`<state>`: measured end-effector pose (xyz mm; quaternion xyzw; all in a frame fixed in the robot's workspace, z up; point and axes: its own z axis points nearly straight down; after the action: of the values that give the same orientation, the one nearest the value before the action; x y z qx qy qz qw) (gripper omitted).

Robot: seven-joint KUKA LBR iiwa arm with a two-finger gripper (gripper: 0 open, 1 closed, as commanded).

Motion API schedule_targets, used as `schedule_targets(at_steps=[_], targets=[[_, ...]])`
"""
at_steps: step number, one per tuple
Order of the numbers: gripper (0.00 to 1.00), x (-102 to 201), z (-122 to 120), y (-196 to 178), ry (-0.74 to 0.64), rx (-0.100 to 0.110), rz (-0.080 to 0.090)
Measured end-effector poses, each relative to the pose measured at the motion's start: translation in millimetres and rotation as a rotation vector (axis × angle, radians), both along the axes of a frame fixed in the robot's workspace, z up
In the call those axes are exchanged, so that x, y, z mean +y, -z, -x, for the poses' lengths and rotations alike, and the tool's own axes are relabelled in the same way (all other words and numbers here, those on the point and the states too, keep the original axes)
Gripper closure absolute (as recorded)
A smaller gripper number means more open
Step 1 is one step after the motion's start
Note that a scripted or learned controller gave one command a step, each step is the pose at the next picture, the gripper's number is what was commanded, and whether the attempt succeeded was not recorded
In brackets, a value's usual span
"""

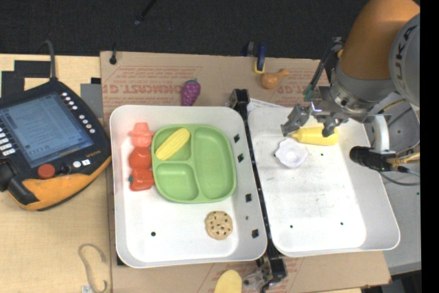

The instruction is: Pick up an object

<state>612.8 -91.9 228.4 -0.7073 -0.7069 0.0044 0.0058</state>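
In the right bin (329, 216), near its far edge, lies a yellow banana-like piece (318, 137). A small white cup-like object (291, 154) sits just left of it and a little nearer. My gripper (312, 124) hangs directly above the yellow piece. Its two dark fingers are spread open, one on each side of the piece, and nothing is held between them. The left bin (130, 230) holds a green divided plate (206, 171) with a yellow corn cob (171, 143) on it, a red figure (140, 158) beside the plate and a cookie (219, 224).
A purple grape bunch (191, 90) and an orange toy (273, 79) lie on the cardboard behind the bins. A yellow object (228, 281) lies in front of them. A teach pendant (48, 141) rests on the bench at left.
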Motion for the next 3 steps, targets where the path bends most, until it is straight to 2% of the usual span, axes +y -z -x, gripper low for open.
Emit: schedule_targets(at_steps=[1,2,3], targets=[[0.00,0,-2,-8,-0.002,-0.014,0.002],[0.00,3,-12,44,-0.004,-0.008,0.001],[0.00,6,-11,108,-0.003,-0.008,0.001]])
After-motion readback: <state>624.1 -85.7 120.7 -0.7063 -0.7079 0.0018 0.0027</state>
